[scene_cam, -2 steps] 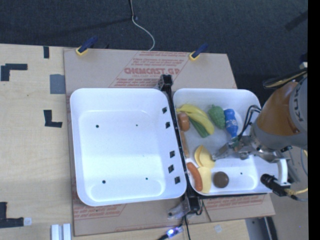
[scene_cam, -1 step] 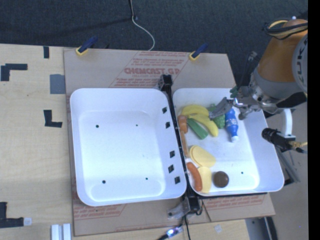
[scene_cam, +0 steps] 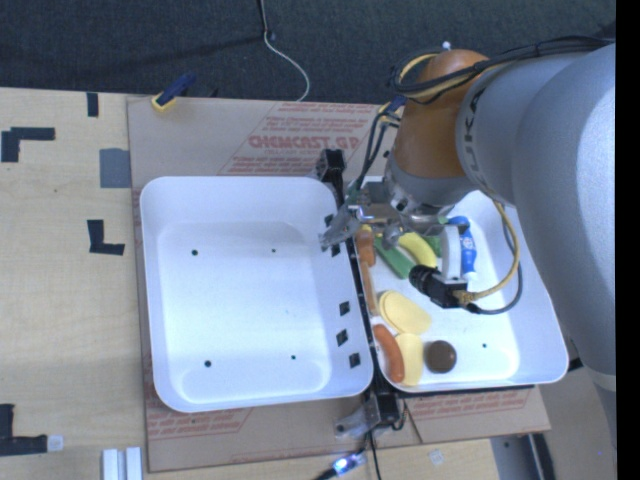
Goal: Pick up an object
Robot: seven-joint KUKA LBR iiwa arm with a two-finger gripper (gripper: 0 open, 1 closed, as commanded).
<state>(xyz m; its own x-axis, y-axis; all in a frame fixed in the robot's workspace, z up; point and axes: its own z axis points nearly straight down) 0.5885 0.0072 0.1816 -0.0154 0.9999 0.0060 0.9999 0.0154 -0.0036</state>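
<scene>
The gripper (scene_cam: 385,230) hangs right above the green stick (scene_cam: 396,259); I think the stick lies slanted toward the corner.

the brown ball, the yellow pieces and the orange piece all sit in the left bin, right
Not quite: they lie in the right bin, not the left. The camera view shows the brown ball, the yellow pieces and the orange piece together near that bin's front left corner.

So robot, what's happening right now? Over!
Gripper low over right bin, above the green piece and yellow piece. Nothing seen held. Brown ball sits apart. Arm covers much of the bin.
</scene>
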